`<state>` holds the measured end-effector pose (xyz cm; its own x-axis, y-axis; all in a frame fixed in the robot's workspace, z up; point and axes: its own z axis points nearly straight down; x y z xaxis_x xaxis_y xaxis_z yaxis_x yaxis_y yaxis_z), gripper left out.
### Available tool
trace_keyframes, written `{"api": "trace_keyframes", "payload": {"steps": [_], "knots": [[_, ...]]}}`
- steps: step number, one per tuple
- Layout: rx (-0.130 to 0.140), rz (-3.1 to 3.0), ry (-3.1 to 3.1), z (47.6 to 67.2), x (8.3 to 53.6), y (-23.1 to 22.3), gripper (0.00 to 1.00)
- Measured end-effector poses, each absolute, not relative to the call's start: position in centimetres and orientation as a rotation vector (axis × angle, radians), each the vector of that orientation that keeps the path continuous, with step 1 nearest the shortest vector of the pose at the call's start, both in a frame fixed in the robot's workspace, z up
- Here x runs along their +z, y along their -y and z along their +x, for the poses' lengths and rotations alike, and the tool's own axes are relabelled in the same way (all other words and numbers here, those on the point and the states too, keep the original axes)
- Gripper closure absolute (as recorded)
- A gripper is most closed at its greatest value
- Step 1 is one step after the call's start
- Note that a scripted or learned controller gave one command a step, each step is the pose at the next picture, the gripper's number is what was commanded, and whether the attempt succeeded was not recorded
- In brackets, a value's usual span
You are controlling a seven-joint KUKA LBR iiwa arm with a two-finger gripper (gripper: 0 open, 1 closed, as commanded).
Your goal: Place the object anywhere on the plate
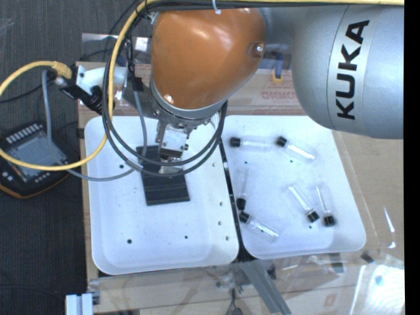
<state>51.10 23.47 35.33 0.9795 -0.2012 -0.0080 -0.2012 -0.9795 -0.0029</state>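
Left bin (118,241): dark plate (165,188) directly below your end effector (170,155); finger state cannot tell; right bin (341,235): clear vials (298,151), well right of it.

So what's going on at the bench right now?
The grey arm has reached in over the left bin, and its gripper hangs just above a dark flat plate lying in that bin. I can't tell whether it is carrying anything. Several small clear tubes with black caps lie scattered in the right bin, apart from one another.
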Motion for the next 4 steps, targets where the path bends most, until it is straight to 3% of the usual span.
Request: {"api": "trace_keyframes", "payload": {"steps": [1,2,3,4], "knots": [[0.012,-3.117,-0.351,57.2,33.3,-22.4,1.00],[0.012,-3.122,-0.318,52.7,35.9,-23.4,1.00],[0.012,-3.123,-0.324,49.9,36.6,-23.4,1.00],[0.013,-3.124,-0.320,56.6,30.7,-19.8,1.00]]}}
